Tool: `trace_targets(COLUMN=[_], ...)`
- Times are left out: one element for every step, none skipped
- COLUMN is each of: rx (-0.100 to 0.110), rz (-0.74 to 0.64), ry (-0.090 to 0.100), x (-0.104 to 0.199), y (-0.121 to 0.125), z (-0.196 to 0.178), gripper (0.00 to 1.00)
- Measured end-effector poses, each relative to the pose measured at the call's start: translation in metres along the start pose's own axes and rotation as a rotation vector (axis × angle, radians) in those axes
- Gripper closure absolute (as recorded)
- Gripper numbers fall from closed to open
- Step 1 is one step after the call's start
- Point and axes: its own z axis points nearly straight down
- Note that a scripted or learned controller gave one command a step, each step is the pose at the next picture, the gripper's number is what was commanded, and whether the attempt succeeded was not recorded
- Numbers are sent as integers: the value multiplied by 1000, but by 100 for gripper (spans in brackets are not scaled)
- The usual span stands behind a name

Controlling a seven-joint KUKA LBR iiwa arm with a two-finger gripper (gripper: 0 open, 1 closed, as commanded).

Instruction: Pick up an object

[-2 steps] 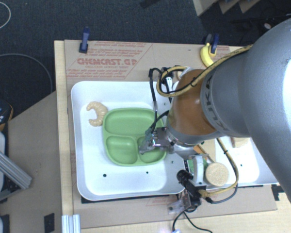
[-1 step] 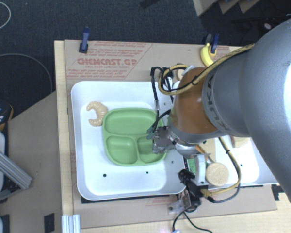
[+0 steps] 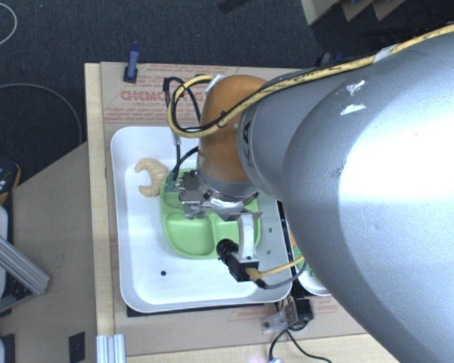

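In the left white bin (image 3: 130, 225) lies a light green plastic piece (image 3: 186, 237), near the bin's middle. A beige curved object (image 3: 150, 175) rests just to its upper left. My gripper (image 3: 191, 202) hangs from the orange wrist band (image 3: 225, 138) and sits low over the top edge of the green piece, at or very near it. The gripper's metal body hides how it meets the green piece. Whether anything is held cannot be made out.
The grey arm (image 3: 363, 172) covers most of the right bin; only a white sliver (image 3: 312, 282) shows. Yellow and black cables (image 3: 181, 103) loop above the left bin's far edge. A small dark speck (image 3: 163, 272) lies near the front rim. A blue clip (image 3: 132, 62) sits on the bench's far edge.
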Motion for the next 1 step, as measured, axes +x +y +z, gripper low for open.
trace_targets(rx=[-16], rz=[3], ry=[5], x=[43], y=[61], z=[-238], gripper=[100])
